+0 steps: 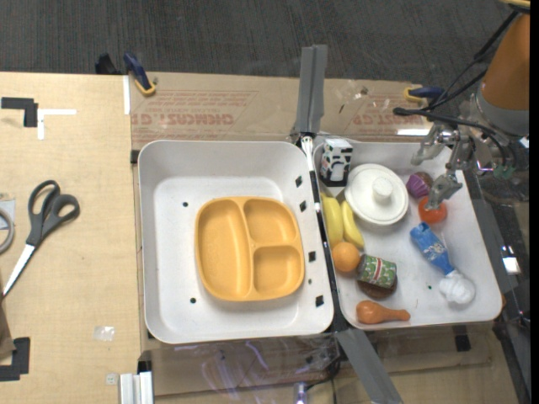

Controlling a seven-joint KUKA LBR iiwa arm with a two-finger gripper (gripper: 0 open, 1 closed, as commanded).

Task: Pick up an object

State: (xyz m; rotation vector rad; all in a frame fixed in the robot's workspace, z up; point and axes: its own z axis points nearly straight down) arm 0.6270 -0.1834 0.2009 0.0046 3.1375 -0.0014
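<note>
Orange gourd (381, 312) near bin edge (421, 320)

**Readable text: one reversed print on the cardboard**

Only one piece of lettering can be made out. On the brown cardboard sheet (219, 112) laid behind the left bin (152, 225), large red print is seen running along its length; it appears mirrored or upside down, and a word resembling "CHEMICALS" is suggested but cannot be confirmed. A similar red marking is seen on the cardboard behind the right bin (484, 301), too faint to be read. A patterned label is carried by the small jar (376, 272), and a printed wrapper by the blue packet (430, 247); no words can be deciphered on either.
</note>
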